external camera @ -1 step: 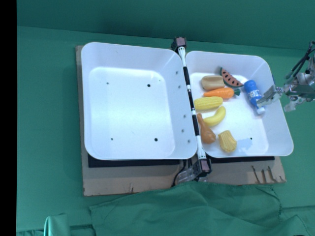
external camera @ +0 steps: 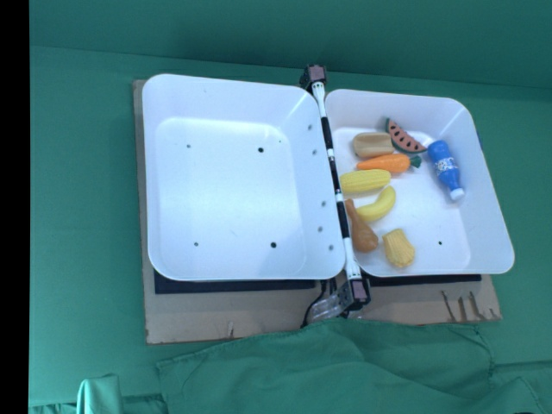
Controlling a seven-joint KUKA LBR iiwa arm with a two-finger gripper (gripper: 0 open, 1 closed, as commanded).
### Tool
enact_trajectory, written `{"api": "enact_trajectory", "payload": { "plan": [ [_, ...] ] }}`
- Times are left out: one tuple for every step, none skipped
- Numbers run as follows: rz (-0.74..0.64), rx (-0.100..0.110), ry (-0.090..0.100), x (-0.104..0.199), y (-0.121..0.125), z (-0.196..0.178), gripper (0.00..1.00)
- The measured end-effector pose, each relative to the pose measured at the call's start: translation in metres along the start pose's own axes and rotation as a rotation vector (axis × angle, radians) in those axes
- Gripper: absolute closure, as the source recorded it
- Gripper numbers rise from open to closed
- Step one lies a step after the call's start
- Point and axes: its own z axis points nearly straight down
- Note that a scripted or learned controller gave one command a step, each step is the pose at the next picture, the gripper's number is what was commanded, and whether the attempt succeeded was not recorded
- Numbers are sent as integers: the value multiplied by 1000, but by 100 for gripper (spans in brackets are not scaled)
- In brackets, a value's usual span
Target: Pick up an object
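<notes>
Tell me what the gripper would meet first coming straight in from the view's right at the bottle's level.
Probably the right bin, at its outer rim, if it travels low. Above that, the blue bottle, the object nearest that side. Height cannot be judged here.

One fixed camera high above the bench, slanted down on both white bins (external camera: 233,266), moderately distant.

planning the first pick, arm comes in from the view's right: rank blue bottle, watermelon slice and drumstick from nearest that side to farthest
1. Blue bottle, toward the right wall of the right bin.
2. Watermelon slice, mid-bin, at the far end.
3. Drumstick, on the left, beside the divider.
</notes>
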Motion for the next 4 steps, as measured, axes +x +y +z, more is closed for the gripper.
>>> {"api": "enact_trajectory", "payload": {
  "plan": [
    [-6, 10, 5, 54, 103, 9, 0],
    [-6, 8, 5, 115, 146, 8, 0],
    [-2, 11, 7, 136, 45, 2, 0],
    [16, 14, 2, 18, -19, 4, 0]
  ]
}}
